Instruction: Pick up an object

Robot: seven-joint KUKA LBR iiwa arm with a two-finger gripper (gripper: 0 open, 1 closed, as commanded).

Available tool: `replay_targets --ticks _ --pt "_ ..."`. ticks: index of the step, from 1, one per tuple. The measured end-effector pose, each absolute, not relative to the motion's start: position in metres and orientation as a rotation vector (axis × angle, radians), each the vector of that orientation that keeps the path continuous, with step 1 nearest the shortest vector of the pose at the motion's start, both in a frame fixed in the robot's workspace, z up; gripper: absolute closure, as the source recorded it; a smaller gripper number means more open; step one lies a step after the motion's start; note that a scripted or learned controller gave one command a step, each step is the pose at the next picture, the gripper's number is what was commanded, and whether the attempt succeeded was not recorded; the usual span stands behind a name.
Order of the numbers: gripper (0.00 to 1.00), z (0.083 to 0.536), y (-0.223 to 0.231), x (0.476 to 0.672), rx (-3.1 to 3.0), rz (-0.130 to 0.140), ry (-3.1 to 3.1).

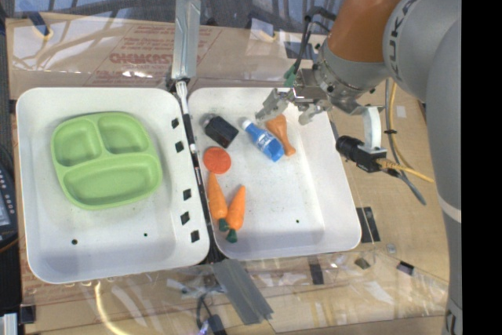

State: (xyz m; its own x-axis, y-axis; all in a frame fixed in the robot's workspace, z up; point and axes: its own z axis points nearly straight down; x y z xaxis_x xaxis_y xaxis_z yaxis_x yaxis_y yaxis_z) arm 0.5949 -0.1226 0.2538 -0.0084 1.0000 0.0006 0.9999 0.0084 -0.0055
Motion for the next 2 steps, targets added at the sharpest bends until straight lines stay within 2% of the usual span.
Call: replay_targets --ticks 1,2 --pt "0.00 0.1829 -0.1488 0.5950 -2.075 0.005 -2.352" --pt "0.00 0.1836 -0.1489 0.5953 -2.076 0.004 -2.354"
